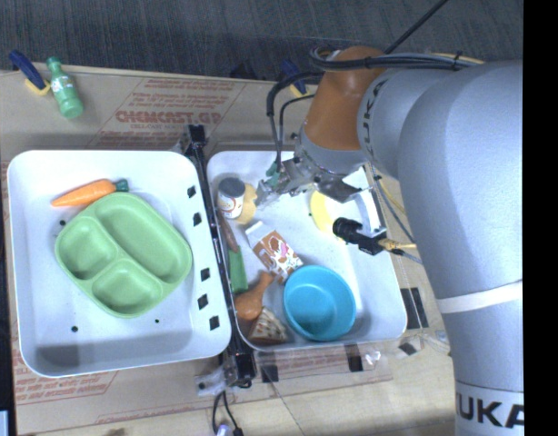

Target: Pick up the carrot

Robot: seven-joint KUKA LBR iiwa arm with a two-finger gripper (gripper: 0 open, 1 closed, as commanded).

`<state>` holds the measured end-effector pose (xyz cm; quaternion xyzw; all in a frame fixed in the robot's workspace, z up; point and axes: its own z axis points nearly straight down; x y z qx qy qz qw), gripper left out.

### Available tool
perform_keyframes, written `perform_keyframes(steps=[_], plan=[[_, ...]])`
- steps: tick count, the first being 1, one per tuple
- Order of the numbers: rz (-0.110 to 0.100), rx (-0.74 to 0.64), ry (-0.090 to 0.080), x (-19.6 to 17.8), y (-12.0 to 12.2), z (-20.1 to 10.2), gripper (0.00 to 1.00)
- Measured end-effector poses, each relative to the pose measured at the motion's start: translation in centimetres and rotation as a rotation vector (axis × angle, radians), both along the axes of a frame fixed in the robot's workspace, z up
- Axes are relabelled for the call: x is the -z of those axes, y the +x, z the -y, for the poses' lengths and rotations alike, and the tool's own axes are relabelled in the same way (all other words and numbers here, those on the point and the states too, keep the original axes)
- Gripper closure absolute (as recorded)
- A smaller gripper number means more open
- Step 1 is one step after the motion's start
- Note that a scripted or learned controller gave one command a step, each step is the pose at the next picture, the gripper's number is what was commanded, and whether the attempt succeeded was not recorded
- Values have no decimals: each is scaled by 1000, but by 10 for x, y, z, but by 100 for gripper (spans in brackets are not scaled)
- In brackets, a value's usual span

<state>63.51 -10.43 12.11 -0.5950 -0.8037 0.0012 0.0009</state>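
The two-finger tool (pixel 277 182) at the end of the grey arm with the orange band hangs over the upper part of the right shallow white bin (pixel 388 284), near a small round tin can (pixel 231 195) and a pale yellow item (pixel 326 213); whether it is spread or pressed together cannot be told from this slanted view, and nothing is seen between its tips. The orange carrot with a green top (pixel 84 192) lies in the left shallow white bin (pixel 29 271), just beside the upper edge of a green divided plastic plate (pixel 124 252), well apart from the tool. A blue round bowl (pixel 319 302) sits in the right bin's lower part.
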Motion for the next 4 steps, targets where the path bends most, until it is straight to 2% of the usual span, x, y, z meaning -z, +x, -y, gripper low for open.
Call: perform_keyframes(steps=[1, 2, 3, 4], plan=[[4, -314, -6, -93, 20, 51, 100], [-9, -359, 0, 15, -51, 57, 100], [1, -357, -4, 10, -48, 57, 0], [4, -272, -8, -70, -2, 107, 0]])
